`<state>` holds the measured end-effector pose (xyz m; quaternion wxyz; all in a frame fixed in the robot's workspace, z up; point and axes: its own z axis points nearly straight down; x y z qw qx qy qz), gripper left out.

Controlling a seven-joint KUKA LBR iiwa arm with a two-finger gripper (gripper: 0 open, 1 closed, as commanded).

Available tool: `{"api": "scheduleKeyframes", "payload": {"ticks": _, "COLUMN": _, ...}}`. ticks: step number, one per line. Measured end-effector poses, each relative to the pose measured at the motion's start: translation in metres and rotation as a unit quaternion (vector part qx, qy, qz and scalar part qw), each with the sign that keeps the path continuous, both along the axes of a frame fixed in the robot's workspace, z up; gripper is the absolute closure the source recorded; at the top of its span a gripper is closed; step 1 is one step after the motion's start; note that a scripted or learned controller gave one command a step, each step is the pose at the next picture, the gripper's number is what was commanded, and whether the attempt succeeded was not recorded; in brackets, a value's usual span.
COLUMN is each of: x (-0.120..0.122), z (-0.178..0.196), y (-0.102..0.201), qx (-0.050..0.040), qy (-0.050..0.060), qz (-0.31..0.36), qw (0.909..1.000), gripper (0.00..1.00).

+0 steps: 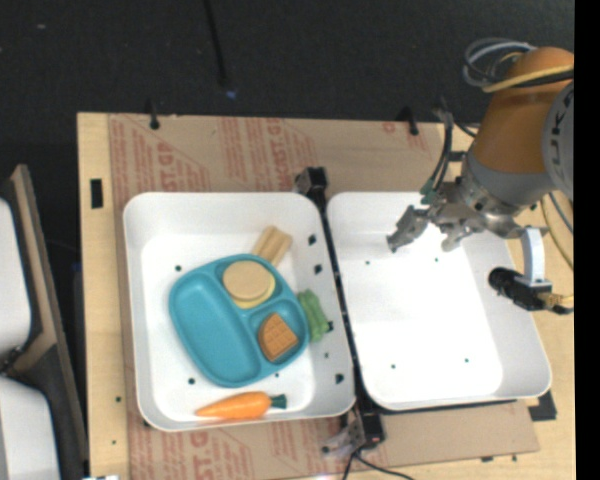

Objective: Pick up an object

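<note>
Camera view: tool hangs over the right bin, fingers spread, nothing between them. Left bin holds a blue sectioned tray carrying a round tan cookie and a brown cracker. Orange carrot lies near the front wall.

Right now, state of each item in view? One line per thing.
gripper: over the right bin's upper part, fingers spread open, nothing between them
blue tray: flat in the left bin, carrying food pieces
round cracker: lying in the tray's top compartment
brown biscuit: lying in the tray's right compartment
carrot: on its side at the left bin's front edge
wooden block: lying beside the tray's top
right bin: level on the bench
</note>
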<state>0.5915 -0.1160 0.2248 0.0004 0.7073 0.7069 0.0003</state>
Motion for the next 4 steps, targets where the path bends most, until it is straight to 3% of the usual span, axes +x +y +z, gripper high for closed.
{"api": "scheduleKeyframes", "payload": {"ticks": 1, "x": 0.057, "z": -0.124, "y": -0.022, "qx": 0.0006, "qy": 0.006, "qz": 0.0, "qw": 1.0, "gripper": 0.0}}
{"api": "scheduleKeyframes", "payload": {"ticks": 2, "x": 0.033, "z": -0.124, "y": -0.02, "qx": -0.0001, "qy": 0.001, "qz": 0.0, "qw": 1.0, "gripper": 0.0}}
{"api": "scheduleKeyframes", "payload": {"ticks": 3, "x": 0.043, "z": -0.018, "y": 0.04, "qx": 0.0003, "qy": -0.005, "qz": 0.003, "qw": 1.0, "gripper": 0.0}}
{"api": "scheduleKeyframes", "payload": {"ticks": 4, "x": 0.097, "z": -0.097, "y": 0.02, "qx": -0.0003, "qy": 0.002, "qz": 0.0, "qw": 1.0, "gripper": 0.0}}
